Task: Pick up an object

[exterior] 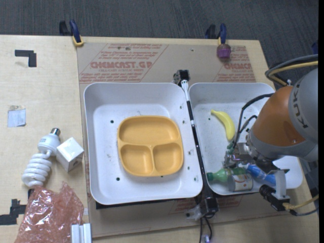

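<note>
Banana [224, 122] lies in the right bin [202, 97], up and away from the gripper [237, 158], well clear of it. Its long axis runs on a slant, the upper tip pointing toward the divider between the bins, the lower end curving down toward the wrist. Now the gripper: it sits low over the near end of that bin, under the grey arm [304, 105] with its orange band [276, 123]. How wide it stands and whether it grips anything, I can't tell; the wrist hides that. Right beneath it, a green bottle [220, 175] lies on its side, neck pointing left, and beside that a small can [242, 183] and a blue object [256, 173], all crowded close. Off to the gripper's far left, the other bin [101, 97] carries a yellow divided plate [150, 146].
</note>
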### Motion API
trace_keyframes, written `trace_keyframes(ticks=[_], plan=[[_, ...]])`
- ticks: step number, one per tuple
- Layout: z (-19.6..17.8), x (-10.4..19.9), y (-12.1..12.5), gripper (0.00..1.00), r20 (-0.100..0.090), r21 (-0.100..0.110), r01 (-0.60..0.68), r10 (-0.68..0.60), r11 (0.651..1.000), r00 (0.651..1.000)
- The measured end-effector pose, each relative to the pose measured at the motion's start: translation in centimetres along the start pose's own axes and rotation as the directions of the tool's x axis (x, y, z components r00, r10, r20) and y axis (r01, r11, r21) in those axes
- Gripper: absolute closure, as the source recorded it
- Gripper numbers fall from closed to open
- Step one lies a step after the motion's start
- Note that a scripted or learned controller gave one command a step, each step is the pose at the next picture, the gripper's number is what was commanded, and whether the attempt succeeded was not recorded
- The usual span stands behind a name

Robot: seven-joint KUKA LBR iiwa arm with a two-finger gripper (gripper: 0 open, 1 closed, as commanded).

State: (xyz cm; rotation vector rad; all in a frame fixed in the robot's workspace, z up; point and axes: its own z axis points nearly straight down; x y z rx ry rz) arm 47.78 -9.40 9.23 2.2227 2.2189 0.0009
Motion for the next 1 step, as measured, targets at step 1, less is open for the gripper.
trace_keyframes(ticks=[1], plan=[[-0.02, -1.34, 4.27, 0.00, 0.001, 0.000, 0.003, -0.003, 1.000, 1.000]])
